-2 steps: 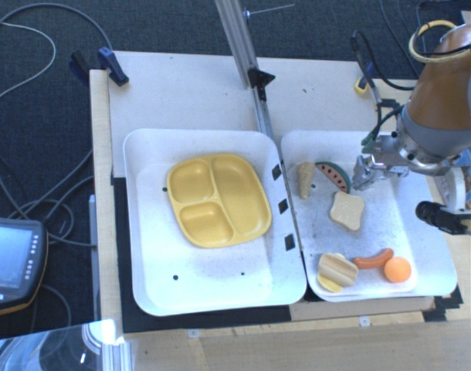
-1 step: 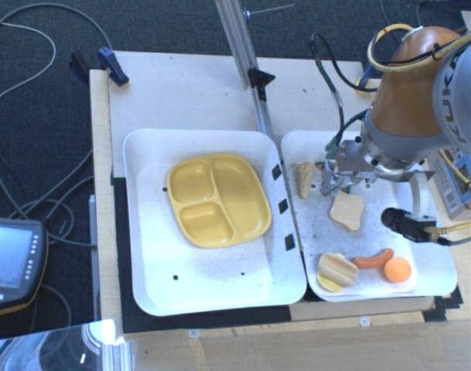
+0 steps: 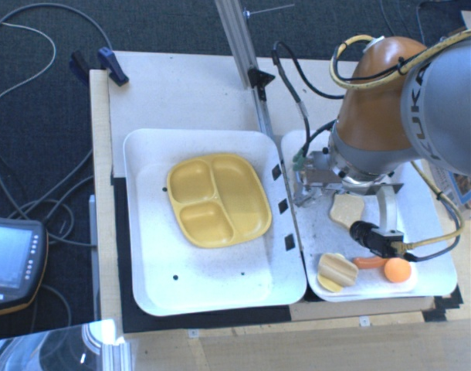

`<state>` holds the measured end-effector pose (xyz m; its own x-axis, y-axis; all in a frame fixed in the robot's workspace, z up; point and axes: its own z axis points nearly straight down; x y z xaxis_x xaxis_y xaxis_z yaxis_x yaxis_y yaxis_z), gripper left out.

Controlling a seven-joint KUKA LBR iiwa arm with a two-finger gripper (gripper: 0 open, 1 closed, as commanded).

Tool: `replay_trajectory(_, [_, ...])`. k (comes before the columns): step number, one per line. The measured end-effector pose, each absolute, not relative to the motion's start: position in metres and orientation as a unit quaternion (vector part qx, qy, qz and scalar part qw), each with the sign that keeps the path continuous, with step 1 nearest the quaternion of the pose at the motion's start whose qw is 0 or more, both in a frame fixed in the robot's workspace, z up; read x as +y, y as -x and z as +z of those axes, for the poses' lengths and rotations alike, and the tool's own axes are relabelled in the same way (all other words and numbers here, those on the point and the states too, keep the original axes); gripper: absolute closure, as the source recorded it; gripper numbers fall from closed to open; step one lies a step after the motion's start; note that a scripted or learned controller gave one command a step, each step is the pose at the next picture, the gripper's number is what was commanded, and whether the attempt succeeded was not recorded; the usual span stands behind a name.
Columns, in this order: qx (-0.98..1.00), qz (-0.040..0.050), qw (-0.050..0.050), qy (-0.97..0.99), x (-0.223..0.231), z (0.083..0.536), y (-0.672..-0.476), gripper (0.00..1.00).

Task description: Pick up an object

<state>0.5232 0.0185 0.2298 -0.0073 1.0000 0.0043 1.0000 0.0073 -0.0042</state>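
Yellow divided plate (image 3: pixel 218 199) lay in left bin (image 3: pixel 143 284) | right bin (image 3: pixel 444 273) – tan block (image 3: pixel 347 209), bread-like piece (image 3: pixel 337 271), orange carrot toy (image 3: pixel 388 267) | pincer (image 3: pixel 303 193) over right bin's left edge – opening could not be told

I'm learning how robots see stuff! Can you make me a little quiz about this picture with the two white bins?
1. True or false: the yellow plate lies in the left bin.
2. Which bin is the arm over? A) left B) right
3. Fill in: the orange carrot lies near the right bin's ____ edge, front or back?

Key:
1. True. The plate, with three sections, sits alone there.
2. B. The arm hangs over the right bin, above the bread slice.
3. Front. It lies beside the bun.
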Motion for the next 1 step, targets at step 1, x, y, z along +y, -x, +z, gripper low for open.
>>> replay_trajectory(1, [-0.71, -0.0017, 0.001, 0.704, 0.0767, 0.2407, -0.5154, 1.0])
